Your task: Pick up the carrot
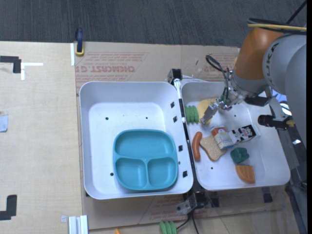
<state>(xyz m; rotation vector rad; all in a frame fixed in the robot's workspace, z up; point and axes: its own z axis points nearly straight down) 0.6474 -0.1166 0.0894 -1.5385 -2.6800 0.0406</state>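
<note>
Toward the near right corner of the right-hand shallow white bin [273, 172] lies the orange wedge-shaped toy carrot [245, 173], just below a dark green rounded toy vegetable [239, 155] and almost touching it. Further up the same bin, the grey arm with its orange band [257, 52] reaches in from the right, and its jaws [208, 116] hang over the bin's upper left part, well apart from the carrot. Whether they are open or closed I cannot tell, and nothing is seen held in them. Beside them sit a light green ribbed toy [191, 113] against the bin's left wall and a pale yellow piece [204, 105]. Lower down lie a red-orange toy sausage [196, 145], a tan slice of toy bread [211, 148], a small red, white and blue packet [222, 137] and a black-and-white box [243, 133]. The left-hand white bin [97, 106] holds a teal plastic plate with three compartments [145, 159]. Both bins rest on a cardboard sheet [112, 65] on the pale wooden tabletop [36, 140].
</note>
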